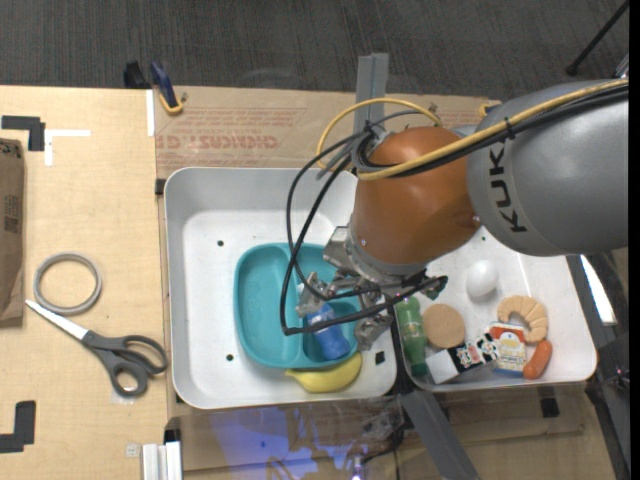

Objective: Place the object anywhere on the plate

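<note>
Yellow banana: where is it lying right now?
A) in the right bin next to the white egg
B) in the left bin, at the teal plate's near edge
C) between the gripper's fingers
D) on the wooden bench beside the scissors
B: the yellow banana lies in the left bin, against the near edge of the teal plate.

Dark grey carpet floor [300, 18] lies beyond a pale wooden bench [80, 168].
</note>
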`<state>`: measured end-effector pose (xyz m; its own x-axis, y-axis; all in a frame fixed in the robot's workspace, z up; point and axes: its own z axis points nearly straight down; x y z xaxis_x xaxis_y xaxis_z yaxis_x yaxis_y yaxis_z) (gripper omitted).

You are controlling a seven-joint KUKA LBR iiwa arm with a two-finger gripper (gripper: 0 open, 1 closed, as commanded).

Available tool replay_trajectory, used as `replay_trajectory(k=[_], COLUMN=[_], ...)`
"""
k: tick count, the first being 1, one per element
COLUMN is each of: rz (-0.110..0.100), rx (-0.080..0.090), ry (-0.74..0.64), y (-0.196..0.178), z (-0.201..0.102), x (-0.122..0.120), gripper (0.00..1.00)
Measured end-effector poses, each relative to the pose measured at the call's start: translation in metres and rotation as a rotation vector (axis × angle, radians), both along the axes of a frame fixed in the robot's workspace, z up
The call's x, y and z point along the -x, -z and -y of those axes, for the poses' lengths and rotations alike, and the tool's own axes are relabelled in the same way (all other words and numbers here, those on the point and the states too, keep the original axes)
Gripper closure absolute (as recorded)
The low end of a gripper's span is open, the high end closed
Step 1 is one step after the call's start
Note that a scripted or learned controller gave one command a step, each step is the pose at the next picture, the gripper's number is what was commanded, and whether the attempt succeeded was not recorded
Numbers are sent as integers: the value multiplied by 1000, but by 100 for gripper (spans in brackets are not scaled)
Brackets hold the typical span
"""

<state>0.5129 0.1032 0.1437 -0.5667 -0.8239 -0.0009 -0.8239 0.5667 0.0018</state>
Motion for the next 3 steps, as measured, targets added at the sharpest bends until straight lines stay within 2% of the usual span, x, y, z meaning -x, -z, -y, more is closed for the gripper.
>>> replay_trajectory(k=[1,2,3], rz=[4,4,4], rx=[-2,-3,-4], ry=[-391,-772,-1215], y=[-105,-196,-172], z=[-13,4,-23], x=[-22,-24,-39], gripper=[0,0,0])
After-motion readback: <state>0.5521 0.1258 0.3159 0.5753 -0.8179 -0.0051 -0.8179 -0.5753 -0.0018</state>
